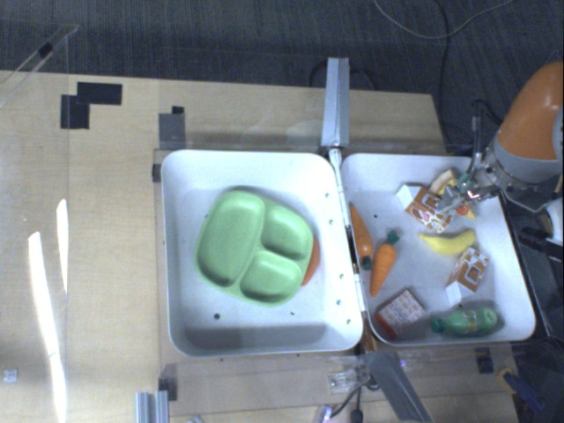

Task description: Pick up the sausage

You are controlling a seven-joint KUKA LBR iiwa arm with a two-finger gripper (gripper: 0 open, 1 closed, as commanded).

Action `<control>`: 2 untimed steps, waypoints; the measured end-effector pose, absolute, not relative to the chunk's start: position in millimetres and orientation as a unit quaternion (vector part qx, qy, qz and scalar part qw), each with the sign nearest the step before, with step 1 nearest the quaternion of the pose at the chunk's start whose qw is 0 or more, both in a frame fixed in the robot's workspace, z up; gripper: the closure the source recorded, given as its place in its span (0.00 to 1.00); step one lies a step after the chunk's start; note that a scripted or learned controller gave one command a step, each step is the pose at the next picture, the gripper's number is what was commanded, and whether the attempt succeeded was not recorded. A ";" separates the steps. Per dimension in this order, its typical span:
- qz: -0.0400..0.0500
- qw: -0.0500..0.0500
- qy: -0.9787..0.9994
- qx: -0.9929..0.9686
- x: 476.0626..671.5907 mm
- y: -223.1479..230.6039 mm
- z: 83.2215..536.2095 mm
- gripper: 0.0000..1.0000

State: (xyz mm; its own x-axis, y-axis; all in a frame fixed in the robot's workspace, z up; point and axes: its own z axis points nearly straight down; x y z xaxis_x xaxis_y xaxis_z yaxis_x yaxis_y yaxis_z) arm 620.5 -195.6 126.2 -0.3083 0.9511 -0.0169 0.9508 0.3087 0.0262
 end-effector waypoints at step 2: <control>0.010 0.029 0.791 0.611 518.9 -209.3 118.4 1.00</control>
